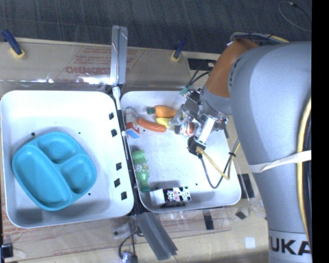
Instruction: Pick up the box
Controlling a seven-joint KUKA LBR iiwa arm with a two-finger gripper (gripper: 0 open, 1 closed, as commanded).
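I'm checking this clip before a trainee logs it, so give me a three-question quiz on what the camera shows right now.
1. True or false: the blue divided plate lies in the left bin.
2. Which lies along the right bin's left wall? A) the green bottle B) the carrot C) the small box
3. Fill in: the gripper is over the right bin's ____ part, far or near.

Key:
1. True.
2. A; the small box lies by the near wall.
3. Far, beside the carrot and the red sausage-shaped toy.
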